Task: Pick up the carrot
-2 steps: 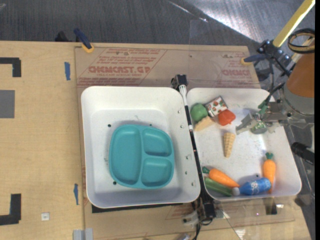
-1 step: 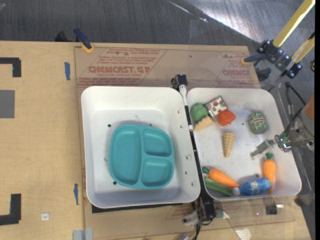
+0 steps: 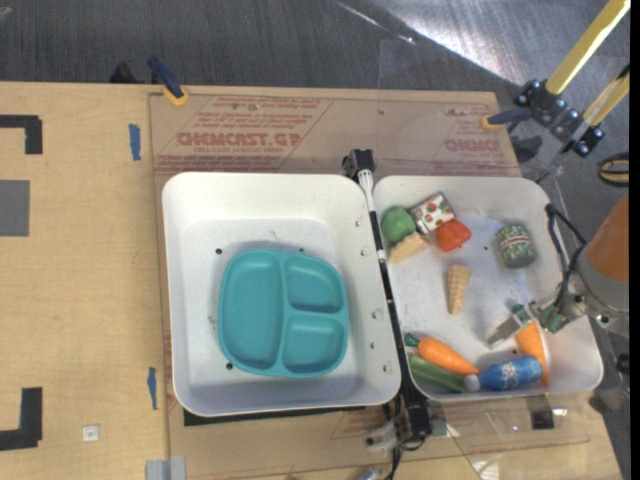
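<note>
An orange carrot (image 3: 446,354) with a green top lies in the right bin (image 3: 480,193) near its front edge, pointing right. A second orange, carrot-like cone (image 3: 533,342) lies further right, by the bin's right wall. My gripper (image 3: 536,320) is low in the right bin, directly over the upper end of that second orange piece and touching or nearly touching it. The arm's orange band (image 3: 612,253) comes in from the right edge. Whether the orange piece is gripped is unclear from this angle.
Also in the right bin are a blue bottle (image 3: 510,373), a green cucumber (image 3: 432,373), an ice cream cone (image 3: 457,287), a green can (image 3: 515,245), a red item (image 3: 453,235), a strawberry box (image 3: 433,211) and a green fruit (image 3: 397,222). The left bin (image 3: 200,228) holds a teal divided plate (image 3: 283,311).
</note>
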Available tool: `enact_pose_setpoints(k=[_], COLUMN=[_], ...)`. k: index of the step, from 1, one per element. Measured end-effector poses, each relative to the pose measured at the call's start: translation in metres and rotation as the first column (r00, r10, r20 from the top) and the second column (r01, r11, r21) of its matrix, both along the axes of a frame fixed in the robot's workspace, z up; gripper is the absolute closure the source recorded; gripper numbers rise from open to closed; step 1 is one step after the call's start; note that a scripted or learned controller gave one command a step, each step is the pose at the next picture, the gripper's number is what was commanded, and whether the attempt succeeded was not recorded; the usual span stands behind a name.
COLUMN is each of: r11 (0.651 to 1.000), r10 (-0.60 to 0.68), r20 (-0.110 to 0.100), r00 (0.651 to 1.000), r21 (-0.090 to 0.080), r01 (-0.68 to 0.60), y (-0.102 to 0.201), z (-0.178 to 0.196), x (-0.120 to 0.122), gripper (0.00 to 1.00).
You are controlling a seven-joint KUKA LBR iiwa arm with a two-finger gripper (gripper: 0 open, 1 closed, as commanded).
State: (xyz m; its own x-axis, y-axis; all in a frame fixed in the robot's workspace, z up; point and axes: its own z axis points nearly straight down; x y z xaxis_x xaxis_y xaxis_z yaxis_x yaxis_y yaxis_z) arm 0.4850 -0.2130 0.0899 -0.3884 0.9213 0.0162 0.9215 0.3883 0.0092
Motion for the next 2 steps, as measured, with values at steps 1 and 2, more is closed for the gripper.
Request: enact_pose_setpoints(k=[1,2], r11=[0.988,0.911], r10=[-0.154,-0.411], r20=[-0.002,-0.002], r00=[0.988,0.911], r21=[-0.013,-0.018], r01=[0.154,0.411], y=[0.095,0.060], z=[0.038,-0.001], x=[-0.004,0.028], gripper=[0.00,0.00])
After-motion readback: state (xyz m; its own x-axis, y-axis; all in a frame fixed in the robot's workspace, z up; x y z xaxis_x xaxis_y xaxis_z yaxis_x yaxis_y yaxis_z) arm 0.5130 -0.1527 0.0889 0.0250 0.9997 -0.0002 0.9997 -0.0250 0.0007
